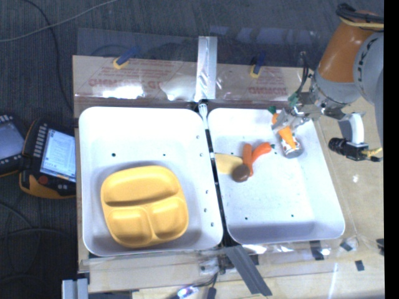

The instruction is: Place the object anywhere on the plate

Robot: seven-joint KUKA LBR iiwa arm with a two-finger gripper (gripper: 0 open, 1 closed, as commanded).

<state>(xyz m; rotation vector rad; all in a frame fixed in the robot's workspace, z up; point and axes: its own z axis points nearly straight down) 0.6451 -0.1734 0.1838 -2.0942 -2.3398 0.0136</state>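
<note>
Before you, the brown surface (349, 185) carries two white bins side by side, the left bin (93, 136) touching the right bin (324, 210).

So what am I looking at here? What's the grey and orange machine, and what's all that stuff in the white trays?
It is a robot arm, seen from one camera fixed above the bench. Its gripper hangs over the far corner of the right bin, just above a small orange can. Nearby lie a toy carrot, a brown round piece and a pale yellow piece. The left bin holds a yellow divided plate, where an object should end up. I cannot tell whether anything is gripped.
</note>
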